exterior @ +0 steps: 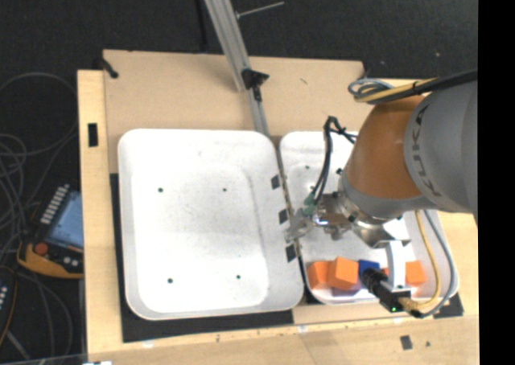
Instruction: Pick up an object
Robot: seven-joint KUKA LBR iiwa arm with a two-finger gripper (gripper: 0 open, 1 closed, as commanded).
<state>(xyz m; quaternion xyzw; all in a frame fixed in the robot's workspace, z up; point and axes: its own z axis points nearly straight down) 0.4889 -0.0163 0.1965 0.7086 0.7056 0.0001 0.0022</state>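
From the overhead cam I've got the arm (418, 154) coming in from the right, orange band and grey wrist sitting over the right bin (299, 150) and covering most of it. End effector (299, 225) is low at the right bin's left wall, just beside the seam between the two bins; I can't tell its state from here, too small and cluttered with cabling. Nothing visible in its grasp that I can confirm. Pickable stuff sits at the near end of the right bin: an orange block (335, 272) near the front left corner, a blue object (368, 268) just right of it, partly hidden, and another orange piece (415, 273) further right behind a white bracket on the wrist. All three look like they're resting on the bin floor, apart from the end effector. A black fitting with a green LED (385, 293) hangs at the bin's front rim. Left bin (201, 219) shows bare white floor with a few dark dots. Both bins sit on the tan desk (177, 90); a metal rail (228, 22) slants in from the top, and a teach pendant (60, 231) lies on the floor off to the left among cables.
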